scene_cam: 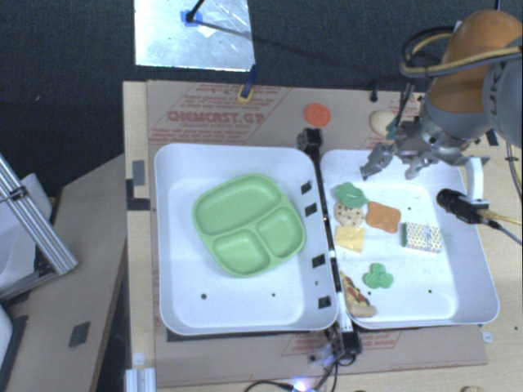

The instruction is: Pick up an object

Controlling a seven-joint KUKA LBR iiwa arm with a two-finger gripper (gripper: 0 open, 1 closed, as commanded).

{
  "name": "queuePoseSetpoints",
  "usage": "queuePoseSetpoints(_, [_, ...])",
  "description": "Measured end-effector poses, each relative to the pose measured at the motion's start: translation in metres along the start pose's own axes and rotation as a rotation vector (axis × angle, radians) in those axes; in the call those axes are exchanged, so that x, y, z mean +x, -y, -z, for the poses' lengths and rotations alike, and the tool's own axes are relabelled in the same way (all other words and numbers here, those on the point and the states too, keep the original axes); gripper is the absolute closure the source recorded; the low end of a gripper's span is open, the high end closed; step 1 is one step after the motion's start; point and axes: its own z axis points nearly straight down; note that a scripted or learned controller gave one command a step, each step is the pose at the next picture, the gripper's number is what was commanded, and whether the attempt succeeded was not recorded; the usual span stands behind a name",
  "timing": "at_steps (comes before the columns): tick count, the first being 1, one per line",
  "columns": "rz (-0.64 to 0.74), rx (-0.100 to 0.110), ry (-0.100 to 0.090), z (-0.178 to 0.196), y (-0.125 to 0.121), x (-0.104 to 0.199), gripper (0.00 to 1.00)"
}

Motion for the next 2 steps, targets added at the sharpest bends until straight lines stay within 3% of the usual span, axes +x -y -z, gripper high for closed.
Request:
queuePoseSetpoints(1, [0.002,-0.012,0.001,0.007,-0.002,0.0,0.0])
queuePoseSetpoints(2, [0.0,-0.01,0.001,-0.034,-0.002,0.0,0.0])
